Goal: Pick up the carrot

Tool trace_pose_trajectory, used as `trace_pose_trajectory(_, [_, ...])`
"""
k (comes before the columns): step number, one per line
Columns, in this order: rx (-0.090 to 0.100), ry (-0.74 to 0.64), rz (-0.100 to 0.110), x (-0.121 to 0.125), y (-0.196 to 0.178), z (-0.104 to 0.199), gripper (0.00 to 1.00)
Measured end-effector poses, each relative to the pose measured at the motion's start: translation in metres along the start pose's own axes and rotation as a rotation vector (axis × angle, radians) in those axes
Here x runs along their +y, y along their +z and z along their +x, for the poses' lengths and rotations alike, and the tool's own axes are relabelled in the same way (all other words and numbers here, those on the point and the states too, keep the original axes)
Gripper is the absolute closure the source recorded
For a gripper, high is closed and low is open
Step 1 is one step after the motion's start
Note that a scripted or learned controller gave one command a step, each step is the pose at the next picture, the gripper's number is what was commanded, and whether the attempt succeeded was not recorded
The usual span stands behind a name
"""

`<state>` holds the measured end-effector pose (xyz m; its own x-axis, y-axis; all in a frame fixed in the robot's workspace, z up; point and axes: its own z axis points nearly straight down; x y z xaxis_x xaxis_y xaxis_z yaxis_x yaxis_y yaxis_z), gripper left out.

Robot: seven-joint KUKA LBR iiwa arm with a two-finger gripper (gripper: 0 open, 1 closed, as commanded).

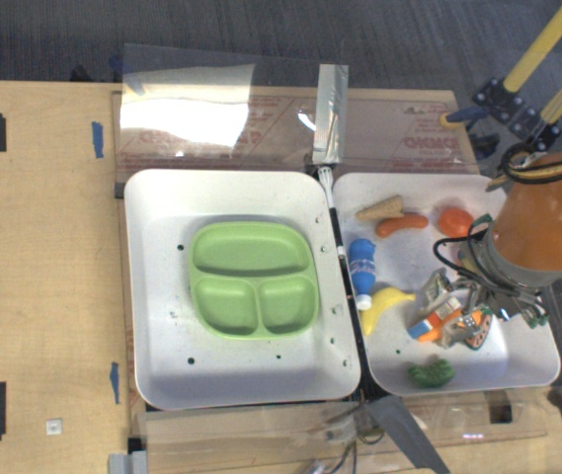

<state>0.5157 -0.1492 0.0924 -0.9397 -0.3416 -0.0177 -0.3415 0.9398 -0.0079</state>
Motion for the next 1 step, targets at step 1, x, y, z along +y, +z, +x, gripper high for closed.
trace_pose_trajectory(1, [0.004, -0.126, 0.000, -0.0016, -0.1921, 0.0154, 1.00])
